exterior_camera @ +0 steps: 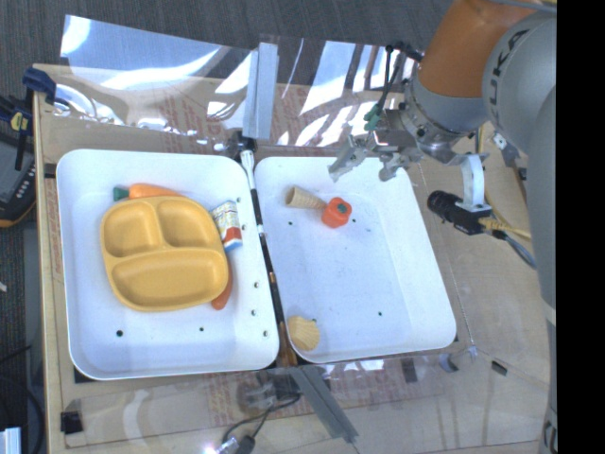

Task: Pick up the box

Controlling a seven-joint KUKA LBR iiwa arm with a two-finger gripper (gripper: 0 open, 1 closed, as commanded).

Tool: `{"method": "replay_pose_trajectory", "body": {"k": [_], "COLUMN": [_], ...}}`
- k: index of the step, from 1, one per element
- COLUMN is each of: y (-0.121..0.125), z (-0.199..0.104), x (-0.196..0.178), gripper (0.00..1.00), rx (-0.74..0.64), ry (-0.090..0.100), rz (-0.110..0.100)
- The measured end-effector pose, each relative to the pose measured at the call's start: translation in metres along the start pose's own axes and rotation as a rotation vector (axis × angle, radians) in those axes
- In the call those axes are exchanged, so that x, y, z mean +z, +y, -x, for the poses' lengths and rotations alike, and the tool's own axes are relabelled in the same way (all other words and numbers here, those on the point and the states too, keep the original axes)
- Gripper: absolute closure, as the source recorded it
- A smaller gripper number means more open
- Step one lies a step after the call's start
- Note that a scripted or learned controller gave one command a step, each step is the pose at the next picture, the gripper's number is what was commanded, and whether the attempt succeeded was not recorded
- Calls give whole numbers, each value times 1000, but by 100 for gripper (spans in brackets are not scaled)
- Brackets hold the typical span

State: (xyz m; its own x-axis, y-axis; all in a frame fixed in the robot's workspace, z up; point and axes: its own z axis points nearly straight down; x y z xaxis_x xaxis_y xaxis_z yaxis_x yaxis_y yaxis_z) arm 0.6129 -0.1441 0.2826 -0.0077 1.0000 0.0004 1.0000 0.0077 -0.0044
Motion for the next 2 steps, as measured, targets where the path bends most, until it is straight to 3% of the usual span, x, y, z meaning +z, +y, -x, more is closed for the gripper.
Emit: {"method": "replay_pose_trajectory", "body": {"k": [1,2], "y": [-18,39], "z": [14,25], "x": [31,109], "gripper": [0,0], "rx": [394,335], "ry": [1,0], "rz": [-2,0]}}
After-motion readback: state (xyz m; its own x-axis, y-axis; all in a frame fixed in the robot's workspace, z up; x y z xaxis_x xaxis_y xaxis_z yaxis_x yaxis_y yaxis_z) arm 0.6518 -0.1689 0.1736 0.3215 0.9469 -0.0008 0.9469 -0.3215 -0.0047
